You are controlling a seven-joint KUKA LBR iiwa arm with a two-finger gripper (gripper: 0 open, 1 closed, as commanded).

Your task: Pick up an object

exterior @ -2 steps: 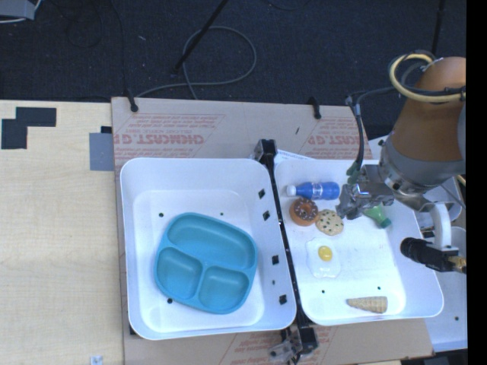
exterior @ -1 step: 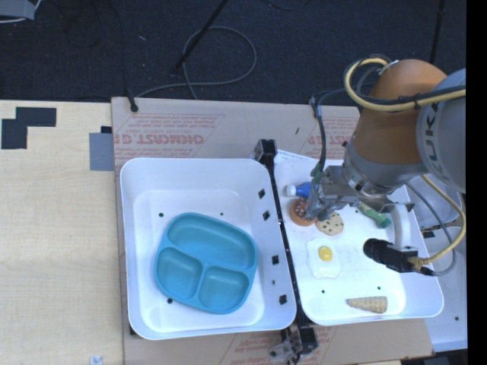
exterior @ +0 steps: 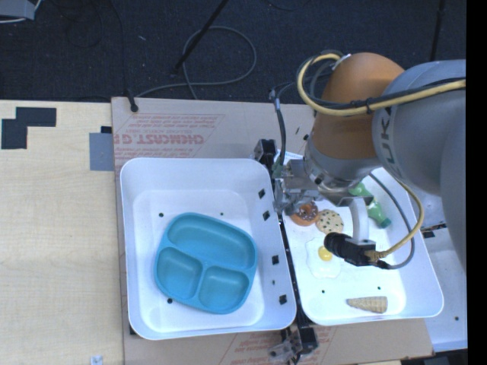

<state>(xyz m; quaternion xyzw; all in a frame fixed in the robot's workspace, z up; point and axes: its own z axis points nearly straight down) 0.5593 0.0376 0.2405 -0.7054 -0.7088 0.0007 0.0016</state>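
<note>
My arm (exterior: pixel 396 120) comes in from the right of the frame, grey with its orange band bulging at the upper right, and bends down over the right-hand white bin (exterior: pixel 426 295). My gripper (exterior: pixel 298 196) sits low at that bin's upper left corner, hard against the divide between the two bins; my own wrist covers it from above, so I cannot tell how it is set.

Just beside the gripper, at the centre right of the frame, lies a small brown toy doughnut (exterior: pixel 305 214), and touching or nearly touching its right side is a pale speckled toy cookie (exterior: pixel 329 221). Below them a toy fried egg (exterior: pixel 324 255) rests on the bin floor, its yellow yolk showing next to a black cable fitting (exterior: pixel 348 249) that hangs from my wrist. A green toy piece (exterior: pixel 377 213) pokes out past my wrist to the right of the cookie; what it is I cannot tell. Near the bin's lower edge, well apart from the rest, lies a tan toy ice-cream cone (exterior: pixel 368 304) on its side.

The left white bin (exterior: pixel 144 181) holds a blue divided plate (exterior: pixel 205 262) with three compartments, lying flat in the lower middle of the frame.
</note>
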